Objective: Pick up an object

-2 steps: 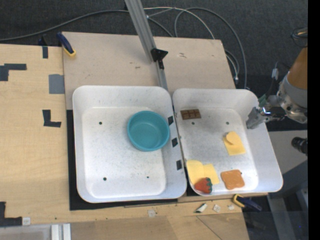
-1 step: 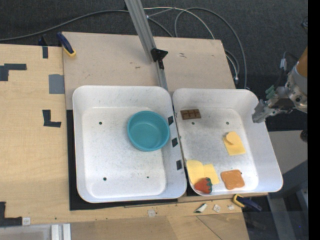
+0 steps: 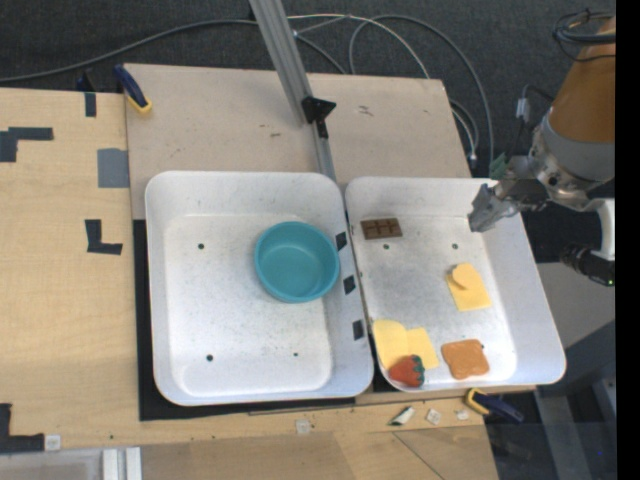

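Gripper (image 3: pixel 484 211) hangs over the right bin's (image 3: pixel 535 298) far right edge, its grasp impossible to tell. Yellow wedge (image 3: pixel 468 287) lies nearby below, long axis running far-to-near, slightly tilted.

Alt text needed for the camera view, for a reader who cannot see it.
The gripper hovers at the right bin's far right edge. That bin holds small food pieces; the left bin holds a blue bowl.

The arm (image 3: pixel 580 128) is grey with an orange band, ending in a dark grey tool (image 3: pixel 487 211).
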`<state>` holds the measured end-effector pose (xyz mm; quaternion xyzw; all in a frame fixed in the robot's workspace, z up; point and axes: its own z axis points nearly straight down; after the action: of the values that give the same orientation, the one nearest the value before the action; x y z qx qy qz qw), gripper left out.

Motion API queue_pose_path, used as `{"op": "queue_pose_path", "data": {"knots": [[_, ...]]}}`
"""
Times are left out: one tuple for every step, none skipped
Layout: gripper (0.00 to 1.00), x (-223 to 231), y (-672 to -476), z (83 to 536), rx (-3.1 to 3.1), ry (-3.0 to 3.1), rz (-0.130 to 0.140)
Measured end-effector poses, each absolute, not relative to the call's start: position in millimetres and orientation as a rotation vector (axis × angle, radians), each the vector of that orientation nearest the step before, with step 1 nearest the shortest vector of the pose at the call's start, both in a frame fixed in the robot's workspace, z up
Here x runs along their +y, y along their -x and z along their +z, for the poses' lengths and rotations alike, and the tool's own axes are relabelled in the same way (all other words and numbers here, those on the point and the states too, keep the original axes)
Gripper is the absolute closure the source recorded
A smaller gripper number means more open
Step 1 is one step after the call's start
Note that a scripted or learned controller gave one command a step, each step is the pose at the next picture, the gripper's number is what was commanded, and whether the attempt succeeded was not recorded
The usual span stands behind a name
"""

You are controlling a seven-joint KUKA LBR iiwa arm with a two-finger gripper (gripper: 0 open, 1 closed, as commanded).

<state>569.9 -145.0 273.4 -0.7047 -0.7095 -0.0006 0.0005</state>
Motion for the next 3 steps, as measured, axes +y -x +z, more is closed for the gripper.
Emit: {"op": "queue_pose_path", "data": {"knots": [[1.00,-89,-583.7,275,-2.228,2.213,-0.002],[1.00,-45,-594.7,272,-2.226,2.214,0.001],[1.00,10,-612.4,253,-2.227,2.212,0.002]]}}
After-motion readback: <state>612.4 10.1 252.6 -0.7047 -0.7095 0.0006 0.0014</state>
